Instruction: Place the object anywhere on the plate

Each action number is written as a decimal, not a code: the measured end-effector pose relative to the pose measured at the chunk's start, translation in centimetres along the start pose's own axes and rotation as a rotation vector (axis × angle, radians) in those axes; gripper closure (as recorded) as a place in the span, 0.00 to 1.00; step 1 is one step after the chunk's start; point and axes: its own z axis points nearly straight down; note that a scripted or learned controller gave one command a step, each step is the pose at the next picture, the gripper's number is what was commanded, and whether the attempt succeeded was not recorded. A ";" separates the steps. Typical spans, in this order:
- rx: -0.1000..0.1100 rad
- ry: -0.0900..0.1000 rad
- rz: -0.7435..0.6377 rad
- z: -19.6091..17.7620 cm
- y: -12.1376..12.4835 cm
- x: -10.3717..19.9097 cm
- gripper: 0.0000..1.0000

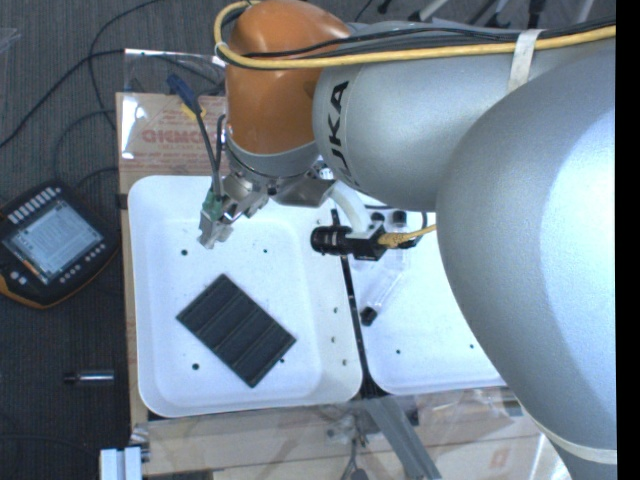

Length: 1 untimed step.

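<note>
**Inspector:** 2 white bins on the bench. The left bin (150, 268) carries the plate (237, 330), a dark ribbed slab lying flat and askew in its near half. No object rests on that slab.

**Clerk:** And the arm?

**Inspector:** The arm (400, 118) reaches across from the right. Its gripper (212, 230) hangs over the far part of the left bin, apart from the plate and on its far side.

**Clerk:** Open, closed, or gripping?

**Inspector:** I cannot tell. The tip is small and seen at a slant. A green patch (212, 206) shows just above it, which may be a held item or part of the tool itself. I will not record a grasp on that evidence.

**Clerk:** Where, then, is the object?

**Inspector:** Uncertain. 1 candidate is the green patch at the gripper. Another is a small clear item (385, 286) lying in the right bin (430, 348), near the wall between the bins. Neither touches the plate.

**Clerk:** Progress?

**Inspector:** In my judgement, the placing is not done. If the gripper does carry the object, what remains is a short move toward the near side, a descent over the slab and a release. If it carries nothing, the pick-up itself is outstanding, and every step is left.
</note>
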 end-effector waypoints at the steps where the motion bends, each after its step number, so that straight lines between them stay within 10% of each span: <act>1: -0.024 -0.028 -0.246 3.8 5.7 -3.4 1.00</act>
